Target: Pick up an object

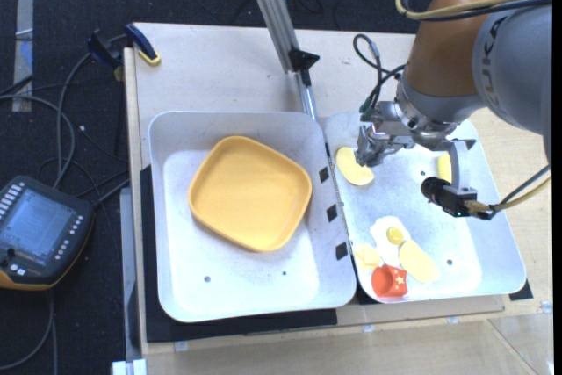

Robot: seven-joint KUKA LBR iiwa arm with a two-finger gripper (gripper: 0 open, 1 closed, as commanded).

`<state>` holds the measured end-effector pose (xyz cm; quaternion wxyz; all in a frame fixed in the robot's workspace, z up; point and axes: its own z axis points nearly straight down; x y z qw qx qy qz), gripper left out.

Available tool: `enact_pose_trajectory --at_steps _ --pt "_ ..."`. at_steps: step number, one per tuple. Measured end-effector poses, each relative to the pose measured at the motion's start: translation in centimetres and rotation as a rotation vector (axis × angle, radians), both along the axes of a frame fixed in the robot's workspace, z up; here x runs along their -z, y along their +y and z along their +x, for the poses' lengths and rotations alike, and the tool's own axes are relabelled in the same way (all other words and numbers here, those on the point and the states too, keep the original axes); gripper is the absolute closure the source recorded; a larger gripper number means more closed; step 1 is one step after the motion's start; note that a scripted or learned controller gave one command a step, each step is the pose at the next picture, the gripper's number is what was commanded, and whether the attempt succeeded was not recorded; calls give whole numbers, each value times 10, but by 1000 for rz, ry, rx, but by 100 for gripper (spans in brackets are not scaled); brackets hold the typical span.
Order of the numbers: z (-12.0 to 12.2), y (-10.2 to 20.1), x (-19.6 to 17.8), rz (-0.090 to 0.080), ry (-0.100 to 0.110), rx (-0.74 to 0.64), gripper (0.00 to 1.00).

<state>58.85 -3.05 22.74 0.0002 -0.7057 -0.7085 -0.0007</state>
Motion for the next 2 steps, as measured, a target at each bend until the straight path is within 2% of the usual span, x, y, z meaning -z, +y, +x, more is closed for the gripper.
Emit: enact_pose_trajectory --at_steps 1,2 --pt "-9 59 4 0 1 -1 100" --pt "-21 101 -4 0 1 0 100"
